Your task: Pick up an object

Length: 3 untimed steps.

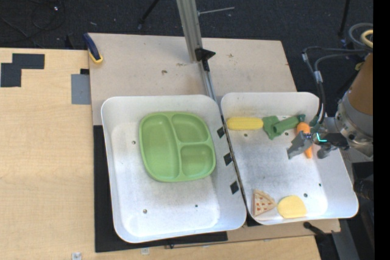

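gripper [309, 149] low over right bin [277, 192], fingers seemingly spread, gripping nothing. orange carrot [303, 130] touching or just behind fingers, beside green piece [282, 125]; yellow corn [244, 124] further left.

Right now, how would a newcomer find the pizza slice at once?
Look in the right bin, at its near edge. The pizza slice lies there beside a round yellow piece. It is the only triangle, tan with red spots, far from the gripper.
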Motion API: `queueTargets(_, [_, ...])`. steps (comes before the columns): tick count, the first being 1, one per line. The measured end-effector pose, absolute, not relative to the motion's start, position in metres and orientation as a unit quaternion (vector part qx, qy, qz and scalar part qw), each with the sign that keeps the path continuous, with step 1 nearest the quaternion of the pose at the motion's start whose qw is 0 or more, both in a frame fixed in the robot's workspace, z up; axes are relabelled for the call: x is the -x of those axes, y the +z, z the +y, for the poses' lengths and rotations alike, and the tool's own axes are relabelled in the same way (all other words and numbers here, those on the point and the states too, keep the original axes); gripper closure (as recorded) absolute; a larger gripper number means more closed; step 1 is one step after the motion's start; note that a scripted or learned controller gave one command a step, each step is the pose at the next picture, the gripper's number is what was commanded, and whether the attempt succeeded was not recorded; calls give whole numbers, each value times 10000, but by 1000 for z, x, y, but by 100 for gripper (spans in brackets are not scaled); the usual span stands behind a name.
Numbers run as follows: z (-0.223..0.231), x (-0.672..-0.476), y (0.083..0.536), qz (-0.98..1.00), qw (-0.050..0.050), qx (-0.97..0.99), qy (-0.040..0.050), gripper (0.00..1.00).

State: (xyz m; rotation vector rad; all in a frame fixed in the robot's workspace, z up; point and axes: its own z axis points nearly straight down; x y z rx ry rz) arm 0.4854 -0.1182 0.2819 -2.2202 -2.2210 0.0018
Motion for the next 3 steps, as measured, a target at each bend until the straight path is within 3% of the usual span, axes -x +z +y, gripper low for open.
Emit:
queueTargets(1, [-118,-485,282,-7072,4,7070,5,0])
queueTargets(3, [-112,-476,157,-7069,49,7073,27,0])
